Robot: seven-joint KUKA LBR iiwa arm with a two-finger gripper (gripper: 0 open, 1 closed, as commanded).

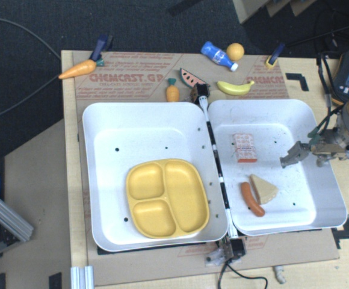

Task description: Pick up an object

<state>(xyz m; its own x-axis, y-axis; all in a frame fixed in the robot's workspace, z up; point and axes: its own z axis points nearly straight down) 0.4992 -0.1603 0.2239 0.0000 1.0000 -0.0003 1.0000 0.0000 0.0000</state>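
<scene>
Gripper: over right bin, nothing held | fingers: you cannot tell | nearest for you: wedge, sausage, packet

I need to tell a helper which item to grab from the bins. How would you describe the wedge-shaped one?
Look in the right-hand bin, toward its near edge. The pale tan wedge lies there, touching a red-orange sausage on its left. It is the one triangular piece; the pink-and-white packet farther back is rectangular.

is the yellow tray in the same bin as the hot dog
No, the yellow tray lies in the left bin, while the hot dog lies in the right bin.
</scene>
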